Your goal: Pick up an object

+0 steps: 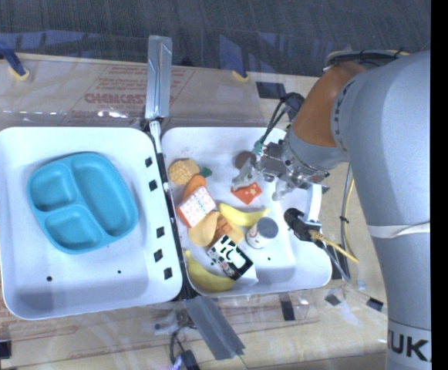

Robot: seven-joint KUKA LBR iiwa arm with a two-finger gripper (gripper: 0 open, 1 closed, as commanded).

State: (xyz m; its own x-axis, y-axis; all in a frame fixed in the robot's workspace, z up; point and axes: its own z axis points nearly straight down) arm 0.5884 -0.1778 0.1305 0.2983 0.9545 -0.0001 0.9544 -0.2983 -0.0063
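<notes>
Camera view: gripper (252,177) (mid-bin) over clutter.

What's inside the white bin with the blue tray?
The left bin holds the blue tray, which has three compartments with nothing in them. Whatever is under the tray is covered.
</notes>
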